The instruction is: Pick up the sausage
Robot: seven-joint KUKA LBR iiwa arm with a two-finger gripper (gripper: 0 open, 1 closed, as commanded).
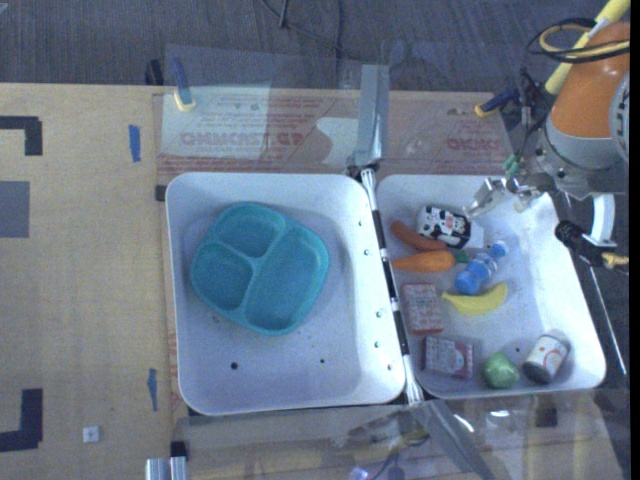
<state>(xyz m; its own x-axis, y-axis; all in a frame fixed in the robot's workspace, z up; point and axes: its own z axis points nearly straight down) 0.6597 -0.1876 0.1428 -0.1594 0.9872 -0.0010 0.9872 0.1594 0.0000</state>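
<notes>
Although searched for brands and labels, found no writing that can be read. Noted red lettering on a clear sheet (240, 138) beyond the far edge of the bins, too blurred to make out. Noted print on two small cartons, likewise too small to tell.

Located the sausage (406, 233) in the right bin (585, 318), towards its far left corner and close to the left wall. Recorded as a short reddish-brown link, lying flat and aslant, free on its upper side.

Found a black-and-white cow-patterned item (443, 225) touching or just beside the sausage's right end. Found an orange carrot (425, 262) just beside the sausage on its near side; cannot tell whether touching. Logged further contents of the right bin: a blue bottle (478, 268) and a yellow banana (477, 299) about the middle, a pink carton (421, 308) by the left wall, a red carton (448, 356) near the near edge, and a green ball (500, 371) with a small can (545, 356) towards the near right corner.

Logged a teal divided plate (260, 266) in the middle of the left bin (200, 368).

Observed the gripper (505, 193) over the far edge of the right bin, right of the cow-patterned item and apart from the sausage. Cannot tell how far open it stands, nor whether it has hold of anything.
</notes>
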